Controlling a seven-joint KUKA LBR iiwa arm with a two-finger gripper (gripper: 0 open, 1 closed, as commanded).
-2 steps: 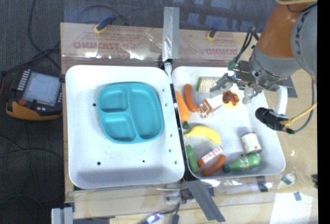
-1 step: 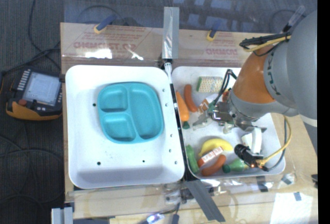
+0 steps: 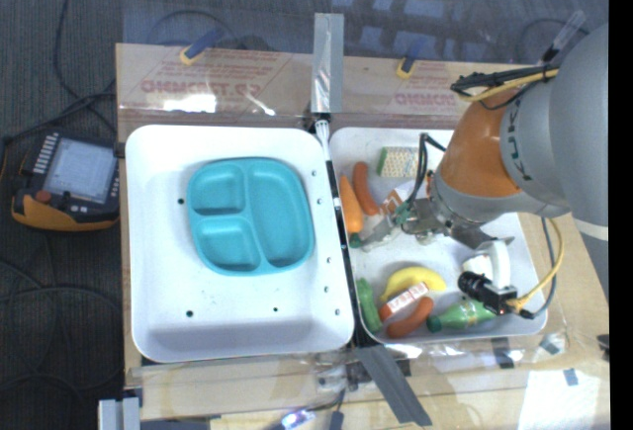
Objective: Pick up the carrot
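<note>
A handheld control pendant (image 3: 64,181) with a grey screen and orange casing lies on the dark carpet at far left, its cables trailing across the floor. On the counter (image 3: 237,72), the left bin (image 3: 158,319), a shallow white tub with rounded corners, holds a smooth turquoise plate (image 3: 250,215) moulded into three compartments; bare white floor rings the plate on every side, widest along the near edge. A thin gap divides this bin from the right bin (image 3: 534,319), where things crowd together. The carrot (image 3: 350,206), slim and orange, lies lengthwise hard against that bin's left wall, with a reddish sausage (image 3: 366,189) just beside it and a pale block (image 3: 398,161) with a dotted face near the far wall. Along the near edge sit a small green vegetable (image 3: 368,301), a yellow banana (image 3: 415,281) bearing a label, a second reddish sausage (image 3: 409,316) touching it, and a green bottle (image 3: 463,315) lying on its side with a dark cap. The gripper (image 3: 381,225) hangs low just right of the carrot, its metal fingers looking slightly apart with nothing visible between them, leaving little room between the carrot and the wall. Behind it, the orange band (image 3: 480,161) and bulky grey arm (image 3: 569,136) cover the bin's right half.
</note>
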